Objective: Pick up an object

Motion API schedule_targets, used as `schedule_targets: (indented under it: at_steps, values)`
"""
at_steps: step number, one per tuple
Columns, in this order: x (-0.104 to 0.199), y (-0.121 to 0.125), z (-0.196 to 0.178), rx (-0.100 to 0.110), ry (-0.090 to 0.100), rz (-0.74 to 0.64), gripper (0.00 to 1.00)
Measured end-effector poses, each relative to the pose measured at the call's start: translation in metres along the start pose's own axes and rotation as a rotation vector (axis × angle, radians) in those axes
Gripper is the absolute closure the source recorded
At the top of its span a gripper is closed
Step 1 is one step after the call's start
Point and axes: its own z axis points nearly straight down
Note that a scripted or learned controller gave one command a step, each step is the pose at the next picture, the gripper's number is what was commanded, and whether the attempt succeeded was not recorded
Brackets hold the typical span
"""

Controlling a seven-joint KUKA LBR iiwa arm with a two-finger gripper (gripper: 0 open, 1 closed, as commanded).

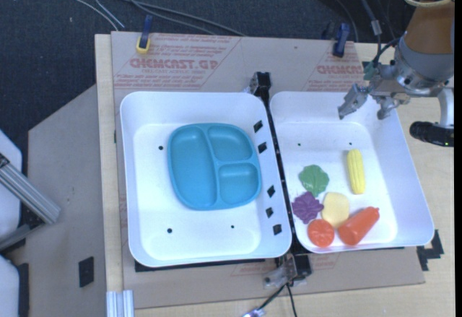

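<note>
Hand [368,102] hung open and empty over the right bin's [408,164] back edge, fingers spread. Corn [355,170] lay nearest, below it, apart from the other toys. Judged as the approach step; next it needed to descend over the corn and close.

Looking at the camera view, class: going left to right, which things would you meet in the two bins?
Blue divided plate → purple grapes → yellow lemon → yellow corn cob → orange carrot. The green leafy piece and the red tomato overlap others across, so I leave them out.
</note>
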Motion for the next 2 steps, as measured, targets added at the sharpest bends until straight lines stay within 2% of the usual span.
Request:
schedule_targets:
  at_steps: [1, 2]
  values:
    - [0.000, 0.003, -0.009, -0.015, -0.003, -0.003, 0.00]
    - [0.005, 0.008, 0.035, -0.011, -0.002, -0.005, 0.00]
